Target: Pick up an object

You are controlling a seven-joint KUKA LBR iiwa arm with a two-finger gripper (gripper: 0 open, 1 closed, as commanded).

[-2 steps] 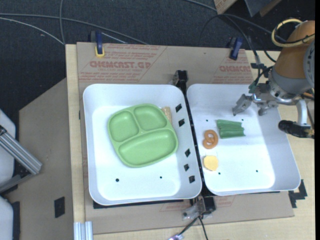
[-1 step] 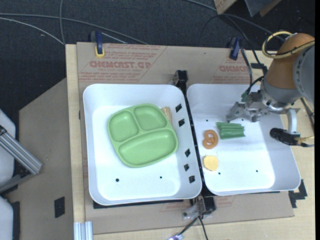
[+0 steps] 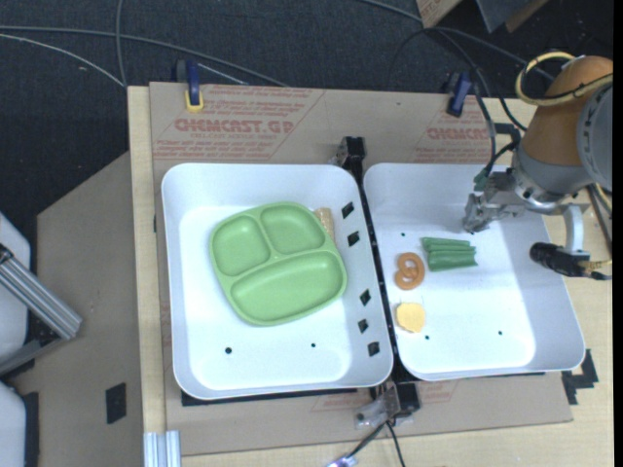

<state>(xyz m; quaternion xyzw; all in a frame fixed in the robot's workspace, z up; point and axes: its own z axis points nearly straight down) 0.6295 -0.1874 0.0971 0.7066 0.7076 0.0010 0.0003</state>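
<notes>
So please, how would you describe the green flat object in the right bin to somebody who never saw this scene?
Start at the right bin, the one the arm reaches into. Near its middle, close below the gripper, lies a green bean bundle. Its neighbours, a brown pretzel and a yellow chip, are round; it alone is long and green.

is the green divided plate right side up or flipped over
Right side up. The green three-compartment plastic plate lies flat in the left white bin, with its raised dividers and hollow sections facing up.

Two white bins [image 3: 185, 261] — the left one bears a pale green divided plate [image 3: 277, 263]. The right holds a darker green ribbed piece [image 3: 449, 253], an orange pretzel [image 3: 410, 271] and a yellow disc [image 3: 411, 316] — all plain.
</notes>
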